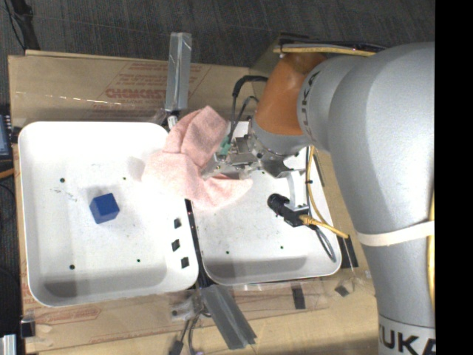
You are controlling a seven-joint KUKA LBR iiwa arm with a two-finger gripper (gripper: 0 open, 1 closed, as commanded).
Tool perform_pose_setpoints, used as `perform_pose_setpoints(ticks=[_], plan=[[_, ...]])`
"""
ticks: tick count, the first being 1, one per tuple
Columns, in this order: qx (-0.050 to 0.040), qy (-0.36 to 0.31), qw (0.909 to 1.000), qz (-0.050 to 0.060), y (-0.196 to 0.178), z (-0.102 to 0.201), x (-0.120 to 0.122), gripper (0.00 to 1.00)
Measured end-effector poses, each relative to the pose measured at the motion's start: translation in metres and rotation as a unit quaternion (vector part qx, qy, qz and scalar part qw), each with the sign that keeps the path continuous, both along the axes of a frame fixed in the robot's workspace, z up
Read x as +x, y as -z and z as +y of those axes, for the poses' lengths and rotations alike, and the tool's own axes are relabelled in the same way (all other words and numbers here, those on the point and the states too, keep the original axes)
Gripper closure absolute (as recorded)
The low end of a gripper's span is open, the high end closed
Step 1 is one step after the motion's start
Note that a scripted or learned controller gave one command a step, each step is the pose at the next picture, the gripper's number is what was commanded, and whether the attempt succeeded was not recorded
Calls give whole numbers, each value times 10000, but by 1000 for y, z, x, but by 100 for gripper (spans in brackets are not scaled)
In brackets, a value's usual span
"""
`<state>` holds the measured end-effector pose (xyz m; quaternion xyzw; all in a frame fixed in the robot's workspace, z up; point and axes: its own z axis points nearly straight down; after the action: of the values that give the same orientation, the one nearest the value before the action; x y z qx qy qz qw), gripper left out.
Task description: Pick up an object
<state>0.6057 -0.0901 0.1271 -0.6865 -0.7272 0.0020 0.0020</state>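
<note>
A pink cloth (198, 157) drapes over the rims between the left bin (44, 198) and right bin (259, 261). The gripper (230, 161) sits at its right edge; whether its fingers are clenched cannot be told. Soft, light, the cloth would best be pinched at a raised fold.

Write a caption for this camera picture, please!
Robot gripper meets pink cloth draped across two white bins; blue cube waits.
</note>
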Motion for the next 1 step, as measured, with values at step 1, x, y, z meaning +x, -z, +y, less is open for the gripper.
perform_pose_setpoints(ticks=[1], plan=[[1,-1,10000,-1,0,0,0,0]])
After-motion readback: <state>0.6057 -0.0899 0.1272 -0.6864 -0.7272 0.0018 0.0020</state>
